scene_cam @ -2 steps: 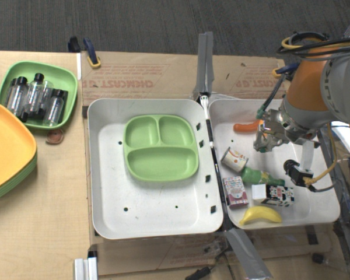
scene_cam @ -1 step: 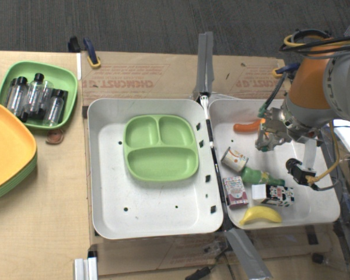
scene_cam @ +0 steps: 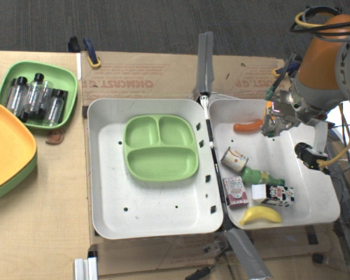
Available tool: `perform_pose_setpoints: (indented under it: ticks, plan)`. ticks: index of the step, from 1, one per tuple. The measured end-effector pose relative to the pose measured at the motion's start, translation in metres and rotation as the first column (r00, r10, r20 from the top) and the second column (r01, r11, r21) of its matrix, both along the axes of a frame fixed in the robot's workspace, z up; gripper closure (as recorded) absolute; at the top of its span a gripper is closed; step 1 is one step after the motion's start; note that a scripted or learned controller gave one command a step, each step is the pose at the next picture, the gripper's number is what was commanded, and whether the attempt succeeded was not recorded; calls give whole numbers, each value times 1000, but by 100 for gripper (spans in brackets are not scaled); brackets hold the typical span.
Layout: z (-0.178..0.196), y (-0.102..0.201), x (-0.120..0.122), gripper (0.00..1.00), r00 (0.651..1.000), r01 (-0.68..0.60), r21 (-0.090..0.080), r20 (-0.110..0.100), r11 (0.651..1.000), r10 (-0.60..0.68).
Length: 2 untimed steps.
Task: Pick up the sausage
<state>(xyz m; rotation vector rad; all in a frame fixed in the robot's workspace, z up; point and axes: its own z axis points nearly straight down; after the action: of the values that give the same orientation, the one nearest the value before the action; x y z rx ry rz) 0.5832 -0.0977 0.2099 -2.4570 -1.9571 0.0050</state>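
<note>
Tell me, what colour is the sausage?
Orange-red; the sausage shows in the camera view.

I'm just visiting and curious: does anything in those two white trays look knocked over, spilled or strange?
Nothing spilled or broken. The right bin is a loose jumble: small carton tipped askew, green bottle lying down, banana against the front rim. The sausage lies apart.

Slanted overhead view, both bins (scene_cam: 99,156)

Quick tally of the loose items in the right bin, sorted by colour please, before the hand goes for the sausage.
Orange: 1, the sausage
Yellow: 1, the banana
Green: 1, the green bottle
Pink and white: 1, the carton
Mostly white: 3, the small can, the white block, the black-and-white box
Total: 7
</note>
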Motion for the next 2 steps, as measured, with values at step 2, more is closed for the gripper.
perform_pose_setpoints:
  ticks: [2]
  plan:
    - [44, -1, -11, 100, 999, -37, 0, 0, 999, 37]
